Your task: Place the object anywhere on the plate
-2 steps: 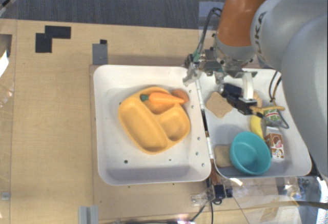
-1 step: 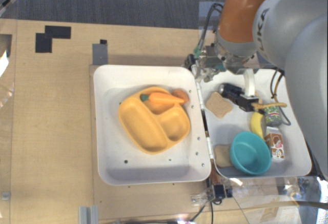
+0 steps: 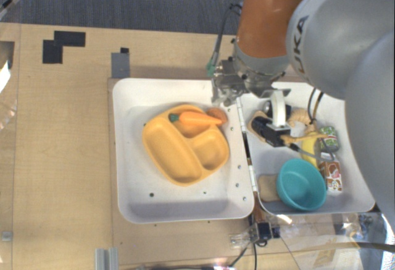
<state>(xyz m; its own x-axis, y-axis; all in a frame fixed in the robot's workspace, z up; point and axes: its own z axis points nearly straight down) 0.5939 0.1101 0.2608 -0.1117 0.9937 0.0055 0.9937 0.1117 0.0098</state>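
An orange toy carrot (image 3: 196, 120) lies across the far compartment of a yellow divided plate (image 3: 179, 154) in the left bin.

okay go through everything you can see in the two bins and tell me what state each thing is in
Yellow plate: flat in the left bin, divided into compartments.
Carrot: lying in the plate's upper compartment.
Teal bowl: upright, mouth up, in the right bin.
Banana: lying among the right bin's clutter.
Gripper: over the bins' shared edge, near the plate's far corner.
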